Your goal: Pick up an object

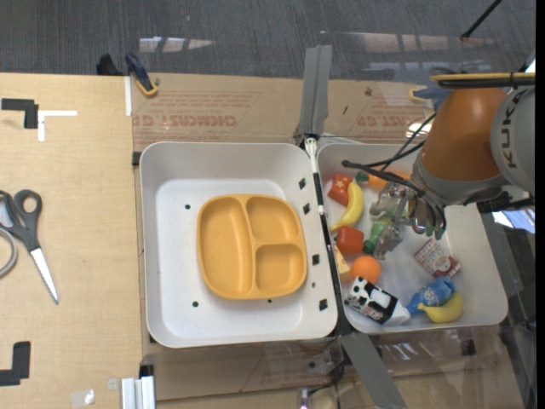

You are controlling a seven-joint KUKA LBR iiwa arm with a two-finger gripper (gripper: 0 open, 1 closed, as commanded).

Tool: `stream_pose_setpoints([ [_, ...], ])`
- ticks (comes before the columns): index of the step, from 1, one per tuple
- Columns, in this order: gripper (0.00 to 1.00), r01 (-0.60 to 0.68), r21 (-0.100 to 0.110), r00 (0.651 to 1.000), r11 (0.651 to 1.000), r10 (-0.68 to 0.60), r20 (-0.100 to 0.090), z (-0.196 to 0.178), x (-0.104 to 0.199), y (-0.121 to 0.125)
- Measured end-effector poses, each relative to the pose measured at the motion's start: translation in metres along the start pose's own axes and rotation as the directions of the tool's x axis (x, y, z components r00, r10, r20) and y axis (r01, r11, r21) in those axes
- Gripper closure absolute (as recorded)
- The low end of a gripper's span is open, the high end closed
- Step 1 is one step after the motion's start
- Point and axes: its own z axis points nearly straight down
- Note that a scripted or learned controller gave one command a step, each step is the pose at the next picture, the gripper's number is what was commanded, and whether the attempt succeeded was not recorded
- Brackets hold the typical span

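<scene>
1. Nearest the camera, against the near wall of the right bin (pixel 485 318) and on the camera side of the gripper (pixel 407 224): a black-and-white toy (pixel 372 302), and a blue toy (pixel 434 295) lying on a yellow curved piece (pixel 444 311). Loose and jumbled, likely tipped in as pick targets and kept in by the walls.
2. A little farther in, closer to the gripper: an orange ball (pixel 366 268) and a red round fruit (pixel 349 240) off to its view-left, and a white-and-red packet (pixel 436 260) just on its camera side.
3. Mid-bin: the gripper itself, set low among the clutter and pointing down, probably for a grab from above. Open or closed, cannot tell, with metal parts and cables muddling the outline. Nothing plainly held. A small green piece (pixel 377 227) just beside it, view-left; this or the packet judged the likeliest object for picking, being closest.
4. Beyond that, towards the far wall: a toy banana (pixel 350 207) and a red strawberry-like piece (pixel 340 187), both view-left of the gripper and near the divider.
5. Above and behind the gripper: the orange band (pixel 464 135) of the arm, reaching in from view-right.
6. Well apart, view-left: the left bin (pixel 162 254) with a yellow divided plate (pixel 253 246) lying flat at its middle, perhaps a place for dropping things.
7. Farther left still, out on the worktop (pixel 68 313): scissors (pixel 30 237), out of play.
</scene>
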Motion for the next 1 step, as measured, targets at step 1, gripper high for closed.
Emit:
stream_pose_setpoints([
  [1,0.00,-0.077,0.006,0.997,0.997,0.077,0.005,-0.0013,-0.0369,0.0189],
])
